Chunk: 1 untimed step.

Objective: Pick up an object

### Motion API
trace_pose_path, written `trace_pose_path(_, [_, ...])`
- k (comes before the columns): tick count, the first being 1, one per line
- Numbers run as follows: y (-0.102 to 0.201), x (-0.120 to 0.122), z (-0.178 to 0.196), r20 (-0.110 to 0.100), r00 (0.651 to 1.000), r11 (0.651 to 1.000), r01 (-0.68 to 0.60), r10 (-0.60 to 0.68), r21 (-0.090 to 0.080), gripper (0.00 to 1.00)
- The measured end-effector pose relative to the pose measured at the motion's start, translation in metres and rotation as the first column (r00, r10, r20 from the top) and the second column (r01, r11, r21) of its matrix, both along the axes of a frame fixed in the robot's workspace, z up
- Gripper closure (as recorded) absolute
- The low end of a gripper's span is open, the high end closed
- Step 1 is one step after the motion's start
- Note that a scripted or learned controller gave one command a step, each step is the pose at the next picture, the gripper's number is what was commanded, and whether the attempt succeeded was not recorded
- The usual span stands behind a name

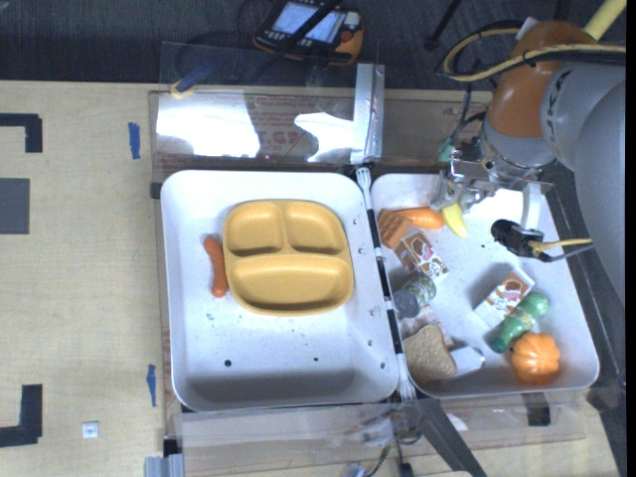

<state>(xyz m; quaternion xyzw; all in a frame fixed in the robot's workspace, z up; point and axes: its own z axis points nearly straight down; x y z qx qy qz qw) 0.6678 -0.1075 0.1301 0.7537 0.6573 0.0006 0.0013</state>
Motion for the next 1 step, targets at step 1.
trace_pose_path(1, [0.0673,-0.0004,0.0553,0.001,0.987,0.987,-0.161,0.161,0.0,1.0])
